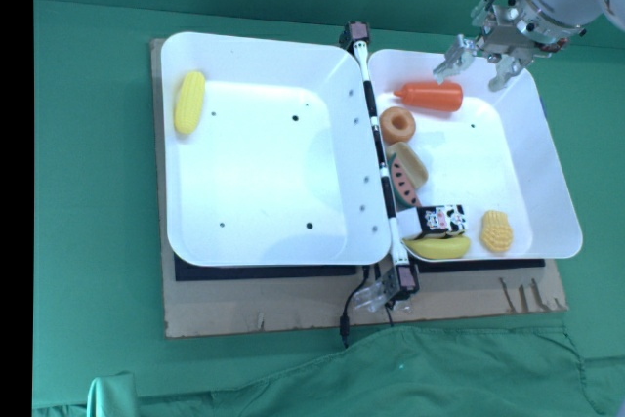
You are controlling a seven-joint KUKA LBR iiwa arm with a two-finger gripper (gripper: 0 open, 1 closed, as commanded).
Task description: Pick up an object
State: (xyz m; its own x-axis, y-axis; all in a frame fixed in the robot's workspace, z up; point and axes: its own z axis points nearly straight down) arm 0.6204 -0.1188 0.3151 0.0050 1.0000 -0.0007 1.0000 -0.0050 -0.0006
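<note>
Your grey two-finger gripper (483, 65) hangs over the far edge of the right-hand shallow white bin (547, 161), fingers spread wide with nothing between them, so you hold nothing. Grasp not yet made; as I read it, you're at the approach stage, with the whole pick left to do. Nearest candidate is the long orange-red carrot-shaped toy (430, 95), lying flat near the bin's far wall, just beside and below the left fingertip, apart from it as far as this slanted view tells. Next out is the tan ring-shaped doughnut toy (397, 125), close to the carrot's left end. Then along the bin's left wall: a watermelon-slice toy with red face and green rind (402, 179), with a brownish piece tucked against it that I can't identify. Near corner holds a small black-and-white carton (444, 220) touching a yellow banana toy (439, 248), with a short yellow corn-cob toy (497, 231) just to their right. The left-hand white bin (195, 220) carries one yellow corn-cob (189, 102) in its far left corner, well apart from the arm. The carrot looks like the easy target: it lies alone with room on both long sides, but it's round and may roll if the fingers close off-centre.
</note>
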